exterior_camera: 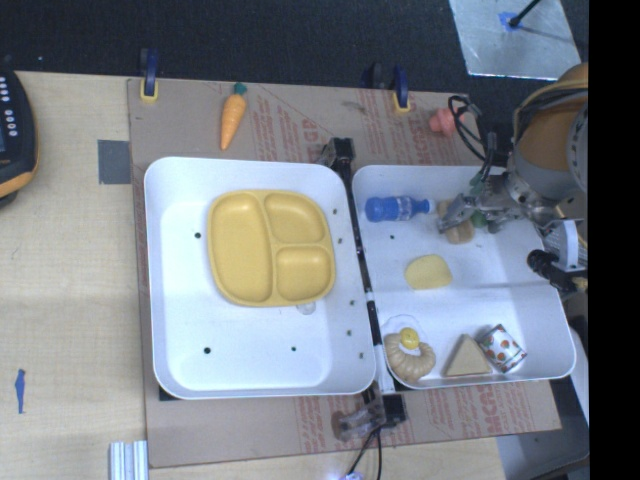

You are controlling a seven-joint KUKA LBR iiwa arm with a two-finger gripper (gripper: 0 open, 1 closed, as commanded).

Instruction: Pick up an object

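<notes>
1. The object nearest to being picked is a small tan-brown piece [459,233] in the far part of the right bin [545,298], directly under the hand [466,215].
2. The hand is low over that piece, seemingly touching it or nearly so. Its dark fingers blur into the piece, so I cannot tell whether they are spread or pressed together, and nothing shows clearly pinched between them.
3. By my reading the pick is at the grasp stage: the reach looks done, while closing on the piece and lifting it clear are not yet shown.
4. Just left of the hand lies a blue bottle [396,208] on its side; nearer the bin's middle sits a pale yellow lump [428,272].
5. Along the right bin's near edge are a ring-shaped pastry [409,356], a tan wedge [466,358] and a small can [501,347], all well apart from the hand.
6. The left bin [175,298] holds a yellow divided plate [270,246].
7. On the table [70,268], beyond the bins, lies a toy carrot [232,116].
</notes>
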